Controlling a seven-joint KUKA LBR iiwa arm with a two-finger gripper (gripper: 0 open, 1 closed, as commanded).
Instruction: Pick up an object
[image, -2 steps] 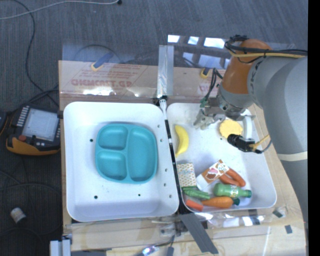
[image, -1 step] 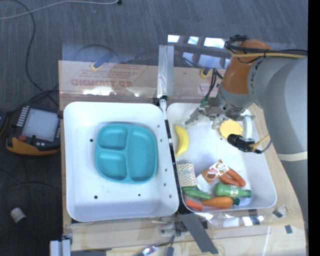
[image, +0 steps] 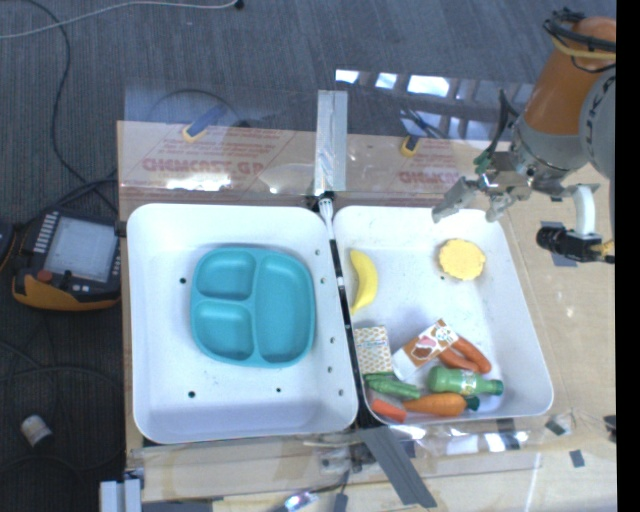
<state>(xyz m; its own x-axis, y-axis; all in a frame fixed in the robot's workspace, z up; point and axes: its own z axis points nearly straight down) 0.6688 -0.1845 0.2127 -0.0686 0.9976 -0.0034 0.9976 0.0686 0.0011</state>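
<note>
We see our gripper (image: 470, 205) at two o'clock above the right bin (image: 520, 330), fingers spread and holding nothing, just beside the yellow disc (image: 461, 259).

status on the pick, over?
Gripper over right bin's far edge, jaws spread, nothing between them. Round yellow disc lies just below, untouched. Nothing between them.

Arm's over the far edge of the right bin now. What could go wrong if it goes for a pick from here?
1. The gripper hangs by the right bin's far rim; coming straight down, it may strike that rim.
2. The nearest thing, the yellow disc, looks flat, so the gripper might slide off it.
3. The carrots, green bottle and packet crowd the near corner; a grab there may catch two or push them around.
</note>
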